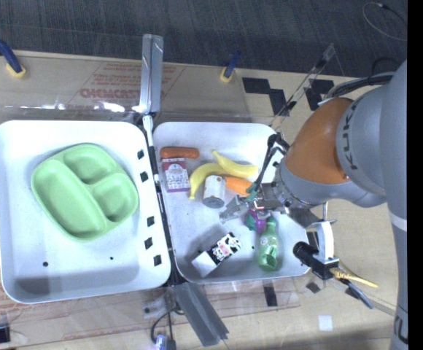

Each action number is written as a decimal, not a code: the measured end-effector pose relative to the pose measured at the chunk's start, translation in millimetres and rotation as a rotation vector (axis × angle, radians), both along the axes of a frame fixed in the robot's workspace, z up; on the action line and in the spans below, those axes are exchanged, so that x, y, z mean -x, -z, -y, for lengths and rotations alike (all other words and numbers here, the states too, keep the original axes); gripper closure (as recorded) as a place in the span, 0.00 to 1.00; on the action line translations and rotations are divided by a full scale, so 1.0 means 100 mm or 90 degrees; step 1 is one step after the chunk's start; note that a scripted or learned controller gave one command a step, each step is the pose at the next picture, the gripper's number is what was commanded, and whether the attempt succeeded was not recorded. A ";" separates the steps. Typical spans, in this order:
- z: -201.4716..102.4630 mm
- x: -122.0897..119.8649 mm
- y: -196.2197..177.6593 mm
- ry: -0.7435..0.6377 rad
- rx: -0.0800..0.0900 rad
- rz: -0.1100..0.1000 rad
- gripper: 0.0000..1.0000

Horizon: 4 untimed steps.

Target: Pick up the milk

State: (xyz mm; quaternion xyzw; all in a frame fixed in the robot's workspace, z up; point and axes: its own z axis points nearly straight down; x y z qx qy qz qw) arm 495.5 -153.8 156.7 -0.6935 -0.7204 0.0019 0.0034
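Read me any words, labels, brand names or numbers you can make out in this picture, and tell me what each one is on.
"KUKA": partly visible grey lettering on the arm's orange band.
Red print on the cardboard sheet behind the bins: mirrored and too blurred to read.
Red card by the sausage: print too small to read.
Milk carton with cow pattern: no legible text.
Green bottle: label unreadable.

Dark grey carpet-like floor (pixel 197 9) up top, bench topped with brown cardboard (pixel 197 79) carrying faded red print, blue clamps (pixel 11 58) pinning its back edge. Lighting's pretty even.
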 end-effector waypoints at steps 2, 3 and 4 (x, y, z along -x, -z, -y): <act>-0.42 0.19 0.68 0.024 0.000 0.001 0.00; 0.13 0.20 0.36 0.013 0.000 0.000 0.00; -0.69 -0.22 -0.32 -0.022 0.000 0.000 0.00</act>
